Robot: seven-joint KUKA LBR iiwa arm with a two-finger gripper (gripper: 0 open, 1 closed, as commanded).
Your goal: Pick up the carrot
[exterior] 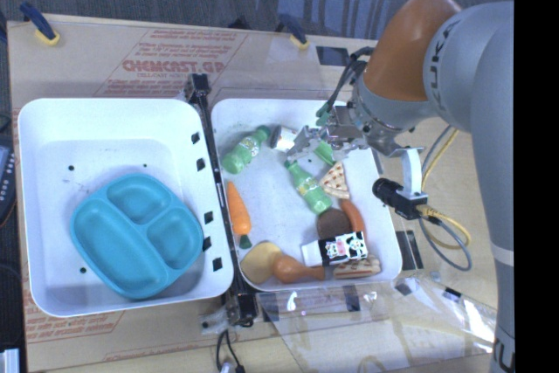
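The carrot (237,205) is orange with a green stub at its near end. It lies along the left wall of the right bin (262,113), pointing front to back. My gripper (305,143) hangs over the back middle of that bin, up and to the right of the carrot and well apart from it. It is just above a green bottle (311,187) that lies on the bin floor. Nothing from the bin can be seen lifted in the gripper.
A second green bottle (244,150) lies at the back left of the right bin. Near the front are a waffle piece (334,180), a reddish sausage (352,215), a black-and-white carton (338,249) and a wooden spoon (272,265). A blue divided plate (131,233) sits in the left bin.
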